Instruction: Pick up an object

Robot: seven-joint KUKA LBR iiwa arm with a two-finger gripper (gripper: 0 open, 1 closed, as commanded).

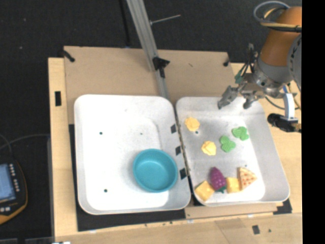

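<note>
You have the two-finger gripper (pixel 235 101) hanging over the far edge of the right shallow white bin (pixel 271 151), and its two dark fingers (pixel 224 100) stand spread apart with nothing between them, so the jaws are released. The fingertips are small and dim against the bin's pale floor, and you cannot tell whether they touch the bin or hover above it. Above the gripper, the grey arm with its orange band (pixel 278 46) runs off the right side of the view, so most of the arm is cut off.

Below the gripper, inside the same bin, lie the small toys. Nearest are a pale yellow rounded piece (pixel 192 124) by the left wall and two green leafy pieces, one (pixel 240 133) to the right and one (pixel 228 144) just beside it. A second yellow lumpy piece (pixel 208 147) sits near the middle. Along the near wall you see a yellow block (pixel 204 190), a purple grape-like cluster (pixel 217 179) touching or overlapping it, a small yellow-orange piece (pixel 232 185) partly hidden behind the cluster, and an orange-and-cream wedge like a pizza slice (pixel 246 177). Their exact shapes are too small to read.

In the left white bin (pixel 96 121) a round teal plastic bowl (pixel 155 170) stands upright near the right wall. A slanted grey metal pole (pixel 144 32) crosses the bench behind the bins, its top cut off at the upper edge.
</note>
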